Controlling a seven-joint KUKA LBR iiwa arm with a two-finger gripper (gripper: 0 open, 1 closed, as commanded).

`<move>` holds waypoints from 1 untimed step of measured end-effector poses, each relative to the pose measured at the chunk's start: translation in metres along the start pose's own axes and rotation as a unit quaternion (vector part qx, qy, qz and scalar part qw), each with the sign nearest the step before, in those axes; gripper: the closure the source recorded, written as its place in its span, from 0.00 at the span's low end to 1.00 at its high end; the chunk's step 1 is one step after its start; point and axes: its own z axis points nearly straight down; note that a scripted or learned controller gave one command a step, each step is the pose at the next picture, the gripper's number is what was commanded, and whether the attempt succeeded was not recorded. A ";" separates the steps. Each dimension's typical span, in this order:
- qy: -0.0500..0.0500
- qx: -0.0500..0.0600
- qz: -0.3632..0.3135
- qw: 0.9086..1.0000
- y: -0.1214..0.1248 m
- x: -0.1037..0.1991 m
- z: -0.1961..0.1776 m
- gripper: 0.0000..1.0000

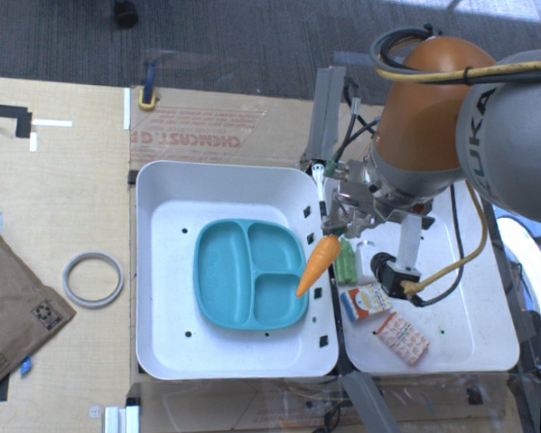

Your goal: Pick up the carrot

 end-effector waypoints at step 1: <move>0.000 -0.001 -0.143 0.990 -0.064 0.010 -0.061 1.00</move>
